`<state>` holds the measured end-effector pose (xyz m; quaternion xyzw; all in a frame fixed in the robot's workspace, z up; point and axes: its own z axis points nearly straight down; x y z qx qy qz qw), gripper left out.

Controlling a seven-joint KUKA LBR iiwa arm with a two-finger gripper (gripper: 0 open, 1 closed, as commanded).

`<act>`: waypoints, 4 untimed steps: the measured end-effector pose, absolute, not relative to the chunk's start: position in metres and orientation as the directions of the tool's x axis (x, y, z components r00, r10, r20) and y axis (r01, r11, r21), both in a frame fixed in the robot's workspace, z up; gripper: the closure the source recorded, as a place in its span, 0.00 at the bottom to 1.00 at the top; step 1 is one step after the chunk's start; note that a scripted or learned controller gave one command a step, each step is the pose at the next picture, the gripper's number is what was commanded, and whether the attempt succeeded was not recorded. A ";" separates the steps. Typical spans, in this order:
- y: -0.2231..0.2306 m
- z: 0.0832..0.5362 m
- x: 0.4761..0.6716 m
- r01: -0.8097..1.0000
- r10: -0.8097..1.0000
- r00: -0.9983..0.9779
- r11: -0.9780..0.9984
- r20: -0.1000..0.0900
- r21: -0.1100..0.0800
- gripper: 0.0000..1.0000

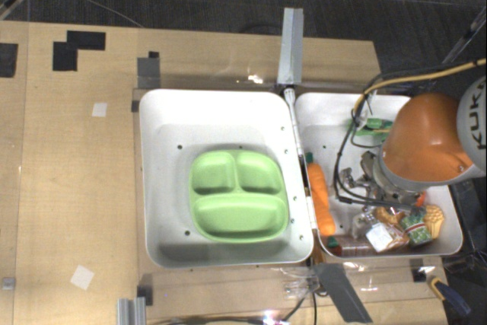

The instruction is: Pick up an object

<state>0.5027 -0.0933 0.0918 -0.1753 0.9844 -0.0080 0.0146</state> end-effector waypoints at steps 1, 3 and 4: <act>-0.093 0.091 0.537 -0.546 -0.546 -0.838 0.838 -0.007 -0.012 0.00; -0.111 0.090 0.569 -0.529 -0.529 -0.849 0.849 -0.015 -0.011 0.00; -0.111 0.114 0.633 -0.516 -0.516 -0.857 0.857 -0.009 -0.004 0.00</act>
